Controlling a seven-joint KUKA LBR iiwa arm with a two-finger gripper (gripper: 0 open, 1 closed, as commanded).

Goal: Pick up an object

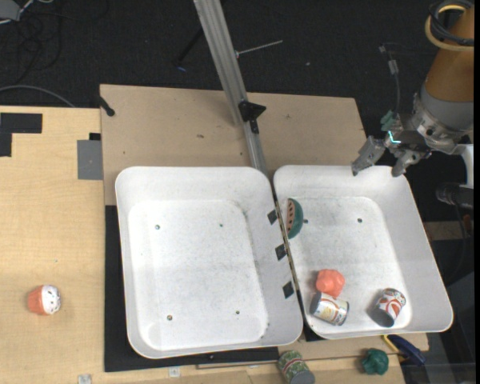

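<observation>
From my seat the arm enters at the upper right of the frame, its upper part cut off by the top edge. The end effector hangs over the back rim of the right bin; its two dark fingers are spread apart with bare gap between them, gripping nothing.

The right bin holds what I could pick. A round green and red piece sits against the left wall, half hidden by the rim where the two bins meet, so I cannot say what it is. Toward the lower part of the bin an orange-red lump lies touching a small can tipped on its side. Another small can with red marks lies near the lower right corner, apart from those two. The left bin shows its white speckled floor.

Below the bins, at the bottom edge of the frame, a dark tin is cut off, and a green lump lies beside a blue and yellow thing too small to make out.

The worktop is pale wood, with a red and white ball at lower left. A metal rail slants down from the top centre to the bins. Behind is dark floor with cables at upper left.
</observation>
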